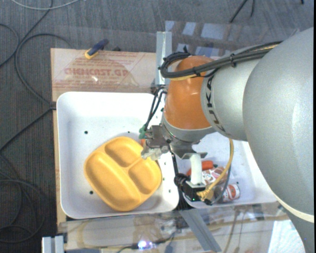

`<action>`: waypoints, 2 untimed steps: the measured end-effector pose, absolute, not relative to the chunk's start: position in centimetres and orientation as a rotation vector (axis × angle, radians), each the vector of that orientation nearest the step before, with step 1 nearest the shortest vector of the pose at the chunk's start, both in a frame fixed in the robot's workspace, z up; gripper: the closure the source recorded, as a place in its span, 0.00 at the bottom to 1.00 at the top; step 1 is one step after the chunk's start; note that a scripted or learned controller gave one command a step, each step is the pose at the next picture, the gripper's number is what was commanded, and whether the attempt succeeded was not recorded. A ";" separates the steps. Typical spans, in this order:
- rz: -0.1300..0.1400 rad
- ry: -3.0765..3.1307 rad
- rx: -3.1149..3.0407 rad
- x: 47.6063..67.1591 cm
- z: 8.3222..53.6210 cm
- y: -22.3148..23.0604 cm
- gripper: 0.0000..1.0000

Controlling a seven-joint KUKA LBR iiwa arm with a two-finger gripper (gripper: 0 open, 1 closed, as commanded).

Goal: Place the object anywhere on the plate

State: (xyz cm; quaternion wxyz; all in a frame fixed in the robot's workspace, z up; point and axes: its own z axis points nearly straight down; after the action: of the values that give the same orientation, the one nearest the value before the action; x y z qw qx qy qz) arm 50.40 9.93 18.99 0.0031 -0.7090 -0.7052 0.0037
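One fixed camera looks steeply down on the worktop point(105, 73) (close in), the arm point(263, 115) looming large from the right.

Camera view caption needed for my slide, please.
KUKA arm's gripper hovers at the upper right edge of the yellow divided plate in the left bin.

A divided plate point(122, 174) lies in the left bin point(73, 115). My gripper point(154, 147) hangs over the plate's right edge. Small items point(213, 179) lie in the right bin point(253, 181).
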 end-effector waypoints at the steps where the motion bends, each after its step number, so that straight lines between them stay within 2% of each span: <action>1: 0.012 -2.211 -2.223 50.4 19.0 9.9 0.00; 2: 0.016 -2.209 -2.221 50.4 19.8 9.9 1.00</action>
State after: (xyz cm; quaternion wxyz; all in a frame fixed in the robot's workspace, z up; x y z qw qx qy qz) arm 50.42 9.91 19.77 0.0044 -0.7090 -0.7051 0.0051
